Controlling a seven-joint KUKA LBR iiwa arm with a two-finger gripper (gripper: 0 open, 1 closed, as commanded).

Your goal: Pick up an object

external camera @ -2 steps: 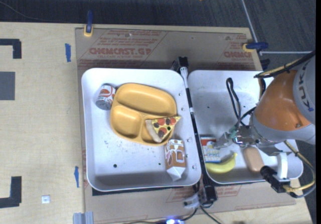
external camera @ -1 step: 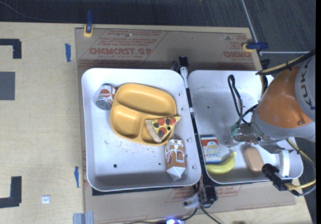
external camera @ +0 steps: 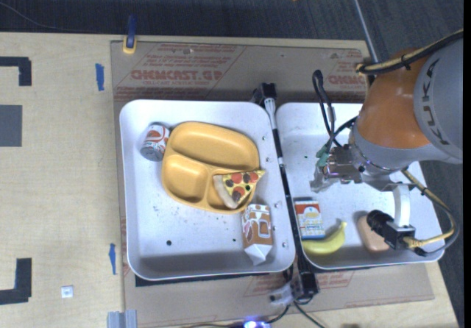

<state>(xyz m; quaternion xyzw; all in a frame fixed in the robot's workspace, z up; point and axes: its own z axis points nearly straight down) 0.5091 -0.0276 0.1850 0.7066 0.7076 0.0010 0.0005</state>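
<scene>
Bright, even overhead light, mild glare on white bins (external camera: 140,194), sharp focus.

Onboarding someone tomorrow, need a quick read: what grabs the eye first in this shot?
The big yellow divided plastic tray in the left white bin, with a toy pizza slice lying in one of its compartments. Next, the grey arm with its orange band reaching over the right white bin, its hand above the bin floor. Along that bin's near edge lies a yellow toy banana.
</scene>
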